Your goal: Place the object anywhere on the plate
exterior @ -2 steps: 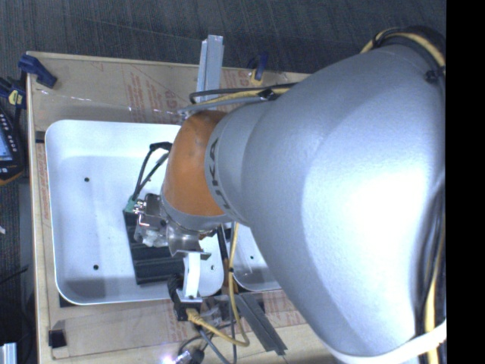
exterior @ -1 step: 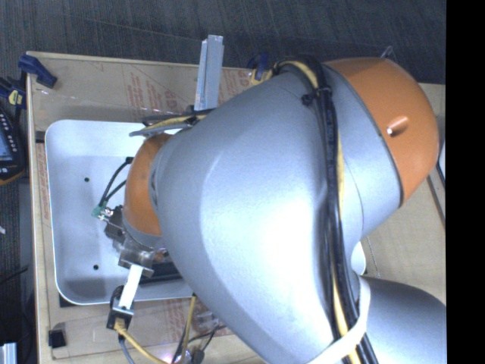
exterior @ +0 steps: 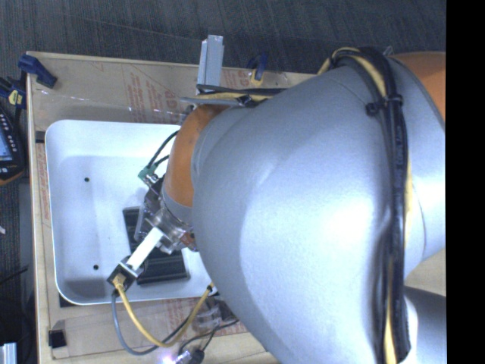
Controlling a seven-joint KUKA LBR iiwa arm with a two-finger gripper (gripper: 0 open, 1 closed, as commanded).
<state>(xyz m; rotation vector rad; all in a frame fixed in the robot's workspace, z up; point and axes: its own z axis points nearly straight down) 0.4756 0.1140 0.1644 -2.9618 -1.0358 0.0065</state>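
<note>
White bin (exterior: 70, 203) on wooden bench (exterior: 98, 89); dark carpet (exterior: 114, 10) beyond.

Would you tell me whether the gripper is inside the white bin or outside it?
Inside: the gripper sits over the floor of the white bin, by its wall nearest the view's bottom. Floor contact: cannot tell.

White bin (exterior: 68, 203) on wooden bench (exterior: 114, 86), blue clamp (exterior: 36, 68) at its far-left corner, grey block (exterior: 211, 61) upright on far edge

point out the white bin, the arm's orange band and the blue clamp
white bin (exterior: 79, 211): camera view, bare floor
orange band (exterior: 180, 154): camera view, its left side
blue clamp (exterior: 34, 67): camera view, its body
</note>
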